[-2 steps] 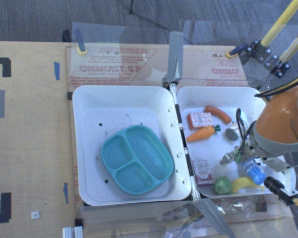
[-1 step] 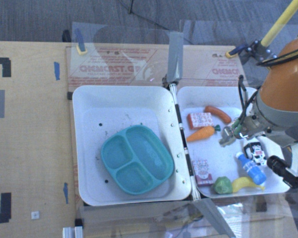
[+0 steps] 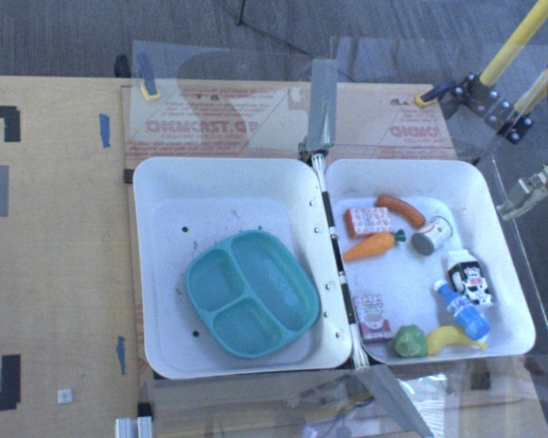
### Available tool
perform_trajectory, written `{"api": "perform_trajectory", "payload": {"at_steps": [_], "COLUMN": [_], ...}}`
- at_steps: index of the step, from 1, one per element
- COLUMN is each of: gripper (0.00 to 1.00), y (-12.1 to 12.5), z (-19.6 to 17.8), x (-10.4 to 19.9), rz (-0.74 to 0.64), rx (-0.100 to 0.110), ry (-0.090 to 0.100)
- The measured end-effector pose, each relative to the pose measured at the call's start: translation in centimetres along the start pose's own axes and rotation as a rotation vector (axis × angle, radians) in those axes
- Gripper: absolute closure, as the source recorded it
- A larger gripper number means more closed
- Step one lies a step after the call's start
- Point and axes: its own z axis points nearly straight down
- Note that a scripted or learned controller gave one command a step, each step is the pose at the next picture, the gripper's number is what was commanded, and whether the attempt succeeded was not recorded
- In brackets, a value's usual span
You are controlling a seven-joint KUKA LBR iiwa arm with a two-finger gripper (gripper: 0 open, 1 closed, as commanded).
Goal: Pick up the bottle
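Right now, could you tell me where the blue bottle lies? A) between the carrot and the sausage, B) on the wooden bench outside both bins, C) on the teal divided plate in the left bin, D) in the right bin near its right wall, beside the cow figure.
D: the blue bottle lies in the right bin, just below the cow figure.

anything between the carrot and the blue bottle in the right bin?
In the camera view, the stretch from the carrot to the blue bottle is bare white bin floor. The grey can lies above that line.
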Motion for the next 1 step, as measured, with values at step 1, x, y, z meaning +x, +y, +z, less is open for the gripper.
{"api": "perform_trajectory", "payload": {"at_steps": [1], "gripper": [0.0], "y": [0.06], "z": [0.02], "x": [0.1], "rz": [-0.002], "rx": [0.001], "ry": [0.001]}}
